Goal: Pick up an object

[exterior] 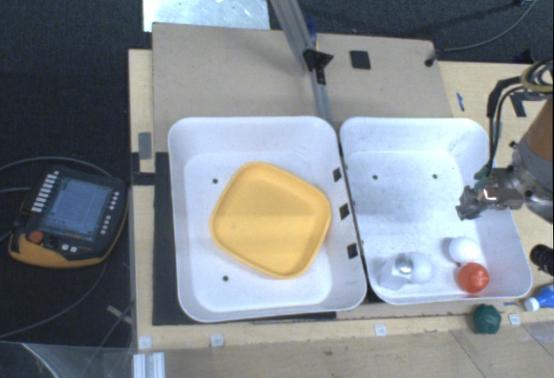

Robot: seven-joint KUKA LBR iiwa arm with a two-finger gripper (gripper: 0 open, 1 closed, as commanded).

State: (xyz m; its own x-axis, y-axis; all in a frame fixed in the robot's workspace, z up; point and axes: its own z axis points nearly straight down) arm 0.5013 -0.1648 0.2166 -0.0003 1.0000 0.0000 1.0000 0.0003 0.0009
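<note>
The right bin (407,160) holds three small things near its front edge: a white ball (463,249), a red ball (473,278) just in front of it, and a clear, shiny rounded object (405,268) to their left. A yellow square plate (271,219) lies in the left bin (195,195). My gripper (474,201) hangs over the right bin's right side, a little behind and above the white ball, and I see nothing held in it.
On the bench in front of the right bin's corner lie a dark green ball (486,318) and a blue item (544,300). A slanted metal pole (290,13) rises behind the bins. A teach pendant (65,216) rests on the floor at the left.
</note>
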